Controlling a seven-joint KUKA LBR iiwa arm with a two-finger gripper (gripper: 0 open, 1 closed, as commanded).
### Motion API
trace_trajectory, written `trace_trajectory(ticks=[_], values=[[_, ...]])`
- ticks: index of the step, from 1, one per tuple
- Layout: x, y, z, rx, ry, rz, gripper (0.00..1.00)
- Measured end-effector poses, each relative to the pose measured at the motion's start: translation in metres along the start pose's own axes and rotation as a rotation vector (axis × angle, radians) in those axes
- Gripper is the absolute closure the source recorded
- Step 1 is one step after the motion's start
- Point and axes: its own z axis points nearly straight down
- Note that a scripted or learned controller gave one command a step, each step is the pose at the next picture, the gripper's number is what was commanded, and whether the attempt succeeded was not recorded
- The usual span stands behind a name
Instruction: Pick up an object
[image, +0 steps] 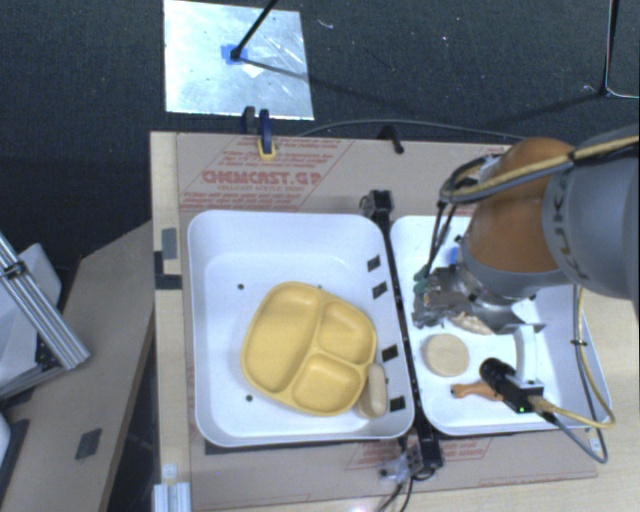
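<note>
The gripper (437, 300) is hovering in the right bin (412, 245) beside a tan disc (445, 355), the wrist hiding whether it grips anything

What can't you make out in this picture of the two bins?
Camera view:
- Right bin: far half hidden under the arm.
- Pale object beside the gripper: mostly covered by the arm, shape unclear.
- Orange-brown piece: right end hidden behind the arm.
- Beige lump beside the yellow tray: too small to identify.
</note>
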Motion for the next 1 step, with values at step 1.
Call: trace_trajectory(ticks=[1], values=[[0.0545, 0.0058, -0.0137, -0.001, 0.000, -0.001, 1.00]])
